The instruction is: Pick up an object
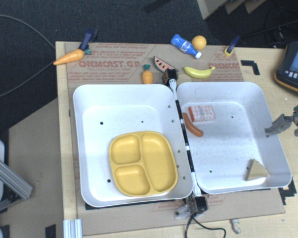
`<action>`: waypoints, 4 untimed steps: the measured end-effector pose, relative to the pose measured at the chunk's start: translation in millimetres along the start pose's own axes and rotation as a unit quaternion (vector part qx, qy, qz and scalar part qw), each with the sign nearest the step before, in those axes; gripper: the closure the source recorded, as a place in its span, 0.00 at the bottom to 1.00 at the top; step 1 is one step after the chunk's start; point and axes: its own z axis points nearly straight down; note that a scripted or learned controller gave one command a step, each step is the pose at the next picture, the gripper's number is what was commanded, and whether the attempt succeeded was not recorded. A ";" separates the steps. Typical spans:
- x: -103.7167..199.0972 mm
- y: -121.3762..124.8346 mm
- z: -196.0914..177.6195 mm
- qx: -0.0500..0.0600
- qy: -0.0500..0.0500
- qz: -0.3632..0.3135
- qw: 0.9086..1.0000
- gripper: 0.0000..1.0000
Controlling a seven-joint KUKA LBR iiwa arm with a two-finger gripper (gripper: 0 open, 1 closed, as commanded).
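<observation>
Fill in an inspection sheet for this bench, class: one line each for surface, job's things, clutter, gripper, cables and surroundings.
Surface: cardboard-topped bench, two white bins.
Job's things: right bin holds sausage, red-and-white packet, tan wedge; left bin holds yellow tray.
Clutter: carrot, watermelon slice, banana, blue bottle, orange behind bins.
Gripper: gripper at right bin's rim, holding nothing.
Cables: grey cable on floor.
Surroundings: dark carpet.

My bins white; divided plate yellow; sausage reddish-brown; banana yellow; carrot orange.
</observation>
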 end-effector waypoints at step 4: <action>108.7 149.6 187.0 0.000 0.000 -0.001 1.000 0.00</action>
